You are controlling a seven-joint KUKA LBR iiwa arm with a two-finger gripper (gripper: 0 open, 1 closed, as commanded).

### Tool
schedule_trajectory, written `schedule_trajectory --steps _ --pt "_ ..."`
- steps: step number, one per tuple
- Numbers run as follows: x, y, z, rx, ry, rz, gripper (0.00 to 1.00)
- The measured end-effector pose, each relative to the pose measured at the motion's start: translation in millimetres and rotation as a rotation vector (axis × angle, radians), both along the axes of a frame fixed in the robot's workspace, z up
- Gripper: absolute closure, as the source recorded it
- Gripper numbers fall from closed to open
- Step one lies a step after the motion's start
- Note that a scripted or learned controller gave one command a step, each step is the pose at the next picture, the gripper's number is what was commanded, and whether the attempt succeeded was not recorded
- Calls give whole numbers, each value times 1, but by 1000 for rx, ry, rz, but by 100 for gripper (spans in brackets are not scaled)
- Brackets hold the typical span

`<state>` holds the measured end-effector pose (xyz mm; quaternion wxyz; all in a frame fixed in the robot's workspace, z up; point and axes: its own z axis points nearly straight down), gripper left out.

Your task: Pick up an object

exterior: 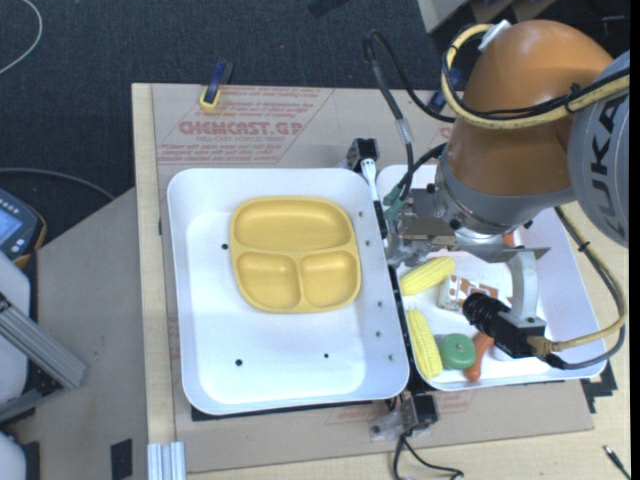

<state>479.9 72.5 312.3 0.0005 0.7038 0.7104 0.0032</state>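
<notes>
Fingers cannot be told apart under the wrist, so whether the gripper (425, 236) stands spread or pressed together is unclear. Just below it in the right bin (585, 293) lies one corn cob (426, 274), a second cob (425, 342) farther down beside a green disc (458, 352). Left of it, the left bin (200, 318) holds a yellow tray (296, 253).

Robotics lab — cardboard-topped bench (250, 118), loose cables (395, 108).
</notes>
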Motion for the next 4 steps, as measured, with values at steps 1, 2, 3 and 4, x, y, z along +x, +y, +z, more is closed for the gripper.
schedule_trajectory --steps 1,2,3,4 --pt "1 15 93 -1 -5 -6 100" --pt "0 -68 36 -5 13 -18 100" --pt "1 -51 -38 -4 15 -10 100" --pt "3 -52 -23 -4 3 -10 100"
